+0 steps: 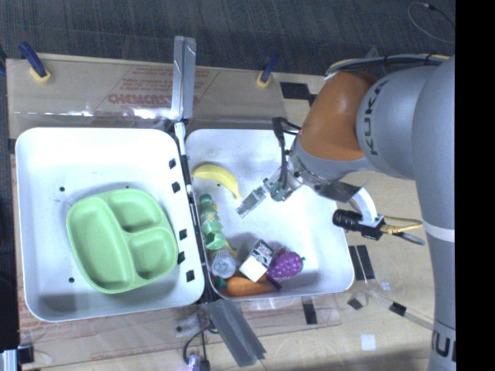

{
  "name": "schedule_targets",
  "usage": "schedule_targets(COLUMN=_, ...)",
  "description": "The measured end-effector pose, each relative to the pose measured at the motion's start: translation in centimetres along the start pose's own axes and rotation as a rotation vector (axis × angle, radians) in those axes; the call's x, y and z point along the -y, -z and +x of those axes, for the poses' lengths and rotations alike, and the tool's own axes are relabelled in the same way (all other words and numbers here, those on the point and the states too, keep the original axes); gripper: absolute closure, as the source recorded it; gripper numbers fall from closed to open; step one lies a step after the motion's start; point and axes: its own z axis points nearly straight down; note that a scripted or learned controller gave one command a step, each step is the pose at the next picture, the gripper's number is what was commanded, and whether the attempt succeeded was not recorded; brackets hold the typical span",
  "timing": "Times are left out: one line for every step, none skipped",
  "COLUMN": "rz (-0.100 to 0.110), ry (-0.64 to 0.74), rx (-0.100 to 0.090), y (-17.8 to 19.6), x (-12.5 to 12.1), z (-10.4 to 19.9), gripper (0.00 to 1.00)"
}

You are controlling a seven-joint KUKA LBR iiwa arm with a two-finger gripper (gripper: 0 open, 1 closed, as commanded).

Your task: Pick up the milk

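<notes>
While the green three-compartment plastic tray sits in the left bin, the small white milk carton lies low in the right bin, touching purple grapes; light, crushable, grip flat sides. End effector hovers above, empty, jaw width unclear.

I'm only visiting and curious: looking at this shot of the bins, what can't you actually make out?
- Gripper, camera view: too small and blurred to tell how its fingers stand.
- Milk carton: its print is too small to read.
- Carrot: partly hidden under the milk carton and the grapes.
- Arm: cut off by the right edge.
</notes>
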Motion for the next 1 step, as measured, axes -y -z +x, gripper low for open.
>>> schedule_targets(rz=0.0, ry=0.004, rx=0.002, y=1.02, x=-0.02, z=-0.06, gripper=1.0)
